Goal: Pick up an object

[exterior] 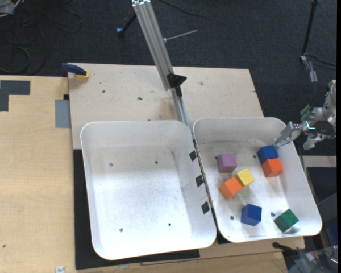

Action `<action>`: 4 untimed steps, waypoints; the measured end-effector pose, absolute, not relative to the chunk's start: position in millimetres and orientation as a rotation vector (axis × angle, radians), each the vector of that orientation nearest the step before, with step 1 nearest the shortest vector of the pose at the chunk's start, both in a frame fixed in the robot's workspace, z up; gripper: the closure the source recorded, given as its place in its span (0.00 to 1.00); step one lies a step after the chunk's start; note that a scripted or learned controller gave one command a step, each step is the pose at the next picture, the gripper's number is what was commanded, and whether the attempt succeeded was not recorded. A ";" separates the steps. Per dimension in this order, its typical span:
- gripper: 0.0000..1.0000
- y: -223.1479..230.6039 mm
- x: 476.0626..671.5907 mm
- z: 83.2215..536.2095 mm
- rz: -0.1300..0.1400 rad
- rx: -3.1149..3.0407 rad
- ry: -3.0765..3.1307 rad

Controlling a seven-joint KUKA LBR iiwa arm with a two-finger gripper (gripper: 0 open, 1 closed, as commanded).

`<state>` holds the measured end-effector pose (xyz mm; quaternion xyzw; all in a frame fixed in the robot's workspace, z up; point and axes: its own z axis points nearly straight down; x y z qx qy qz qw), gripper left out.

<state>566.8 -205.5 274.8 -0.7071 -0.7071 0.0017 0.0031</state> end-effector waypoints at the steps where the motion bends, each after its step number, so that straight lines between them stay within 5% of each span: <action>1: 0.00 -205.6 567.6 277.2 0.002 -2.218 -2.221; 3: 0.00 -205.1 568.0 154.0 0.007 -2.215 -2.215; 4: 0.00 -206.6 580.7 121.2 -0.013 -2.237 -2.235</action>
